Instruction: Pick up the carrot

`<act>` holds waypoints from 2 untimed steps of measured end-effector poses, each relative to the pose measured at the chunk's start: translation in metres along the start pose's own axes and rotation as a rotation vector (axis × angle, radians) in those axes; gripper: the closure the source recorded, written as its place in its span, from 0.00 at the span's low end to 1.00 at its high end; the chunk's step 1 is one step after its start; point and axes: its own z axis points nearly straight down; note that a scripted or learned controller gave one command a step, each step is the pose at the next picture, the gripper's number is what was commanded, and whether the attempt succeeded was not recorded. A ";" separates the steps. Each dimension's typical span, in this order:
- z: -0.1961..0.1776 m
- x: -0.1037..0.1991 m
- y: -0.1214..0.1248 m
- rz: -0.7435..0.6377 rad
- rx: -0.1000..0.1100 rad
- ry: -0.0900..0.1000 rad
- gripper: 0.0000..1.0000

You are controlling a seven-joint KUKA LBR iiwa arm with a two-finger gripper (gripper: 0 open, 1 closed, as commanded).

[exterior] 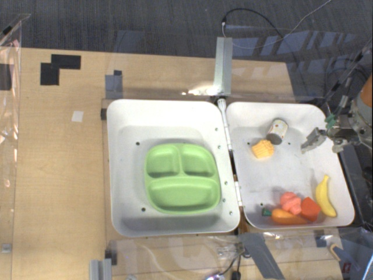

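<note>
Low in right bin, carrot [284, 216], claw [317, 139] above

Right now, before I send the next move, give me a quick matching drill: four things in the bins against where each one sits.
Things:
1. carrot
2. banana
3. green tray
4. corn

Places:
A. middle of the left bin
B. right bin, upper middle, beside the small can
C. right bin, near edge
D. right bin, right side

Pairs: 1-C, 2-D, 3-A, 4-B
</note>
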 end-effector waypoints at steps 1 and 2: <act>0.114 0.057 0.054 0.150 0.002 0.001 0.00; 0.131 0.056 0.079 -0.019 -0.024 -0.002 0.00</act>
